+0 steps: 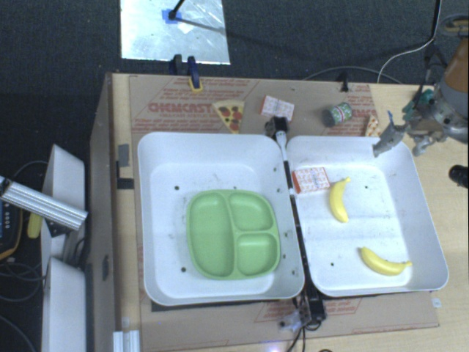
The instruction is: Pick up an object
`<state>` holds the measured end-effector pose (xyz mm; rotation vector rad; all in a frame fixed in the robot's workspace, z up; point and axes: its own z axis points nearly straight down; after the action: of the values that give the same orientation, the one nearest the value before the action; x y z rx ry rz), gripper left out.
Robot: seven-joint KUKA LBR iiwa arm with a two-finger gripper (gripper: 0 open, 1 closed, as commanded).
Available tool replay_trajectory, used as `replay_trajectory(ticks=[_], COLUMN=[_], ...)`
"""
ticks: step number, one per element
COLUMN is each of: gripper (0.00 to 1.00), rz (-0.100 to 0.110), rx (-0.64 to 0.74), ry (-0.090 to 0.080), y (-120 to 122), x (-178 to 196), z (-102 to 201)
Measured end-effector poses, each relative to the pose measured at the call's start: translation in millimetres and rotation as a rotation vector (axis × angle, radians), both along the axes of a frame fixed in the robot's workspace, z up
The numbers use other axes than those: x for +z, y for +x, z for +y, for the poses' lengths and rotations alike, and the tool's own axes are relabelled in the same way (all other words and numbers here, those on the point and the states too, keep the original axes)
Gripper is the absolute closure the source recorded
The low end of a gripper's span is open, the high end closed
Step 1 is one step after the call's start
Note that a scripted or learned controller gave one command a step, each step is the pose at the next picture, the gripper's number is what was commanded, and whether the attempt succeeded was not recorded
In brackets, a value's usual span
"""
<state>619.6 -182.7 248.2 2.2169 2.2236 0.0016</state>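
Observation:
Two yellow bananas lie in the right bin [421, 196]: one banana [338, 200] near its middle left, the other banana [384, 262] near the front right corner. A small red-and-white card [311, 179] rests at the bin's left wall. My gripper [403, 139] hangs over the bin's far right corner, fingers spread, open with nothing between them. It is well apart from both bananas.
The left bin [161, 196] holds a green divided plate [234, 233]. Behind the bins on the bench lie a pizza-slice toy [230, 114], a small printed card [278, 108] and a small can [339, 113]. A cable runs along the back right.

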Motion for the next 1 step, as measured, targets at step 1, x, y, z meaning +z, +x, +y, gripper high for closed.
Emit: replay_trajectory(ticks=[1], gripper=[0.00], rz=[0.002], rx=[0.001], ry=[0.001], y=[8.4], x=[-98.9], z=[47.1])
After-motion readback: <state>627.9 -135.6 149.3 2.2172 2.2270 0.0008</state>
